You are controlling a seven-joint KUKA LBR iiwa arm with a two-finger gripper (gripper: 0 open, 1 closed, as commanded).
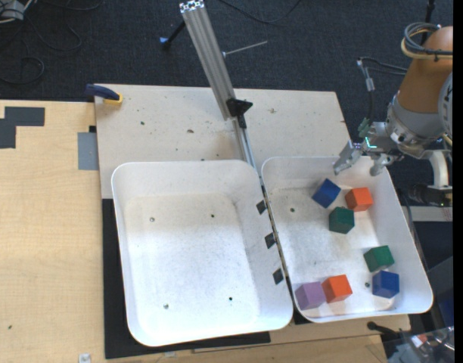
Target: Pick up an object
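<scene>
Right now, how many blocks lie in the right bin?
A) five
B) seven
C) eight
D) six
B: the right bin holds two blue, two orange, two green blocks and one purple block, seven in all.

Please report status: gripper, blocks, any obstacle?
Gripper open, above right bin's far edge, holding nothing. Seven blocks in that bin; nearest are blue block and orange block. Nothing in the way.

You were in a robotics lab, cables (35,21) trailing over dark carpet, an aluminium rail (210,59) clamped to a drilled bench (292,119), white bins (186,255) of coloured cubes (337,287).
</scene>
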